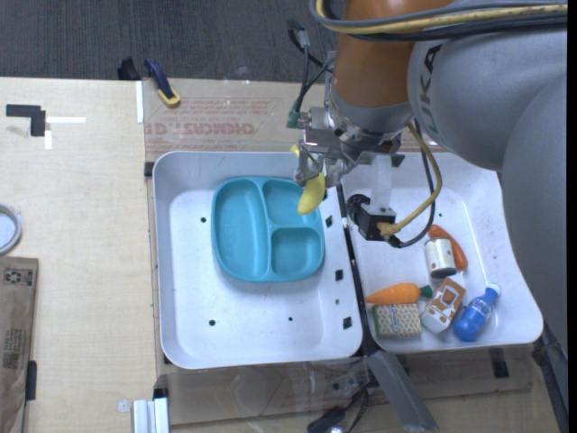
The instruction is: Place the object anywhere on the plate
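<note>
Claw pinches a small yellow banana by its top end; it hangs over the upper right rim of the blue plate in the left bin. Looks like toy plastic (a guess): light, stiff, smooth, could slip or swing. Mid-body would be a steadier hold. Fingertips mostly hidden under the wrist and cables, grip depth unclear.

Two shallow white bins are carried side by side on the light wooden desk: the left bin and the right bin. A flattened cardboard sheet is laid behind the left bin. A brown paper bag and a tape roll are seen at the desk's left edge.
</note>
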`<state>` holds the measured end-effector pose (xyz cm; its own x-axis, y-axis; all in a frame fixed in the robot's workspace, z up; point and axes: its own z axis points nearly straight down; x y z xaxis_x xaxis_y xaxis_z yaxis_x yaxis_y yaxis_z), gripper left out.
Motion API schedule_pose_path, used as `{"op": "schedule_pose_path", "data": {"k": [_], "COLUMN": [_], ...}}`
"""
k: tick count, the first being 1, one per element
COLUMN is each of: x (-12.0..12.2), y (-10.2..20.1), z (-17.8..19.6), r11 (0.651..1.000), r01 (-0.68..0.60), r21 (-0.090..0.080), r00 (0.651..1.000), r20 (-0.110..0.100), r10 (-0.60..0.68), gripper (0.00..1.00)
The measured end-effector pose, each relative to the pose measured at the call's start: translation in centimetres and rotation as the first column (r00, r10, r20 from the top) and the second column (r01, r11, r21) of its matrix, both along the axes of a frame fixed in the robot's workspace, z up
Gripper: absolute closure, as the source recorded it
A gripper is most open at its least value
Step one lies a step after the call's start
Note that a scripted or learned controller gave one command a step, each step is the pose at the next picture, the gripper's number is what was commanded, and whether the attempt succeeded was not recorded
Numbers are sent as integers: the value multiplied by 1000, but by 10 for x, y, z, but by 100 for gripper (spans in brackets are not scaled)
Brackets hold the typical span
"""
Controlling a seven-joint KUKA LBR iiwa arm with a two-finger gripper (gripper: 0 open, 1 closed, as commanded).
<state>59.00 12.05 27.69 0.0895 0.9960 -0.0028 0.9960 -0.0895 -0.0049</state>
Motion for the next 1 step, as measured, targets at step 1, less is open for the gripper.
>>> {"op": "schedule_pose_path", "data": {"k": [1], "x": [0], "y": [0], "z": [0], "r11": [1000], "r01": [0], "r21": [0], "r00": [1000], "r20": [1], "r10": [0], "gripper": [0]}}
